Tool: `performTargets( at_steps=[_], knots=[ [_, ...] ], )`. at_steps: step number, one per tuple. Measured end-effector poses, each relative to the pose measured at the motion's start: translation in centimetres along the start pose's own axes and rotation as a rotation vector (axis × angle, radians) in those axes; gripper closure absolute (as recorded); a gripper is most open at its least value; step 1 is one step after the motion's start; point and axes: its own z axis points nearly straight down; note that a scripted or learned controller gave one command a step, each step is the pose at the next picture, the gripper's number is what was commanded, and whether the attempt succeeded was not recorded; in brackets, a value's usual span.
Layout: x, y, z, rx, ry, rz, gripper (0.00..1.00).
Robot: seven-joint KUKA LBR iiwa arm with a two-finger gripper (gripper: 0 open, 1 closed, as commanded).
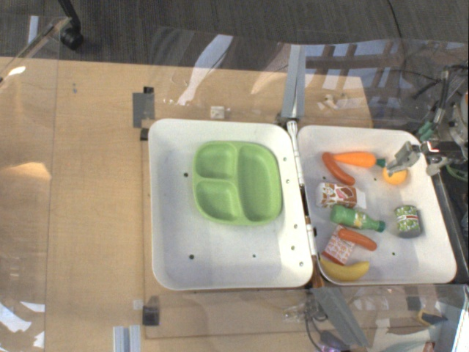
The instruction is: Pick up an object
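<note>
- The gripper sits over the far right part of the right bin, its grey fingers just above a small orange-yellow fruit; whether they are spread or closed I cannot tell.
- Just left of it lies a carrot, with a sausage beside that.
- Nearer the camera: a green can, a green bottle, a banana.
- Well to the left, the left bin holds a green divided plate.
</note>
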Motion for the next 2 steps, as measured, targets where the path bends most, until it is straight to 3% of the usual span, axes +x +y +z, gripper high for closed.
performTargets(
  at_steps=[1, 2],
  knots=[
    [6.5, 7.0, 9.4, 0.002, 0.001, -0.089, 0.00],
    [3.9, 8.4, 16.2, 0.002, 0.000, -0.113, 0.00]
  ],
)
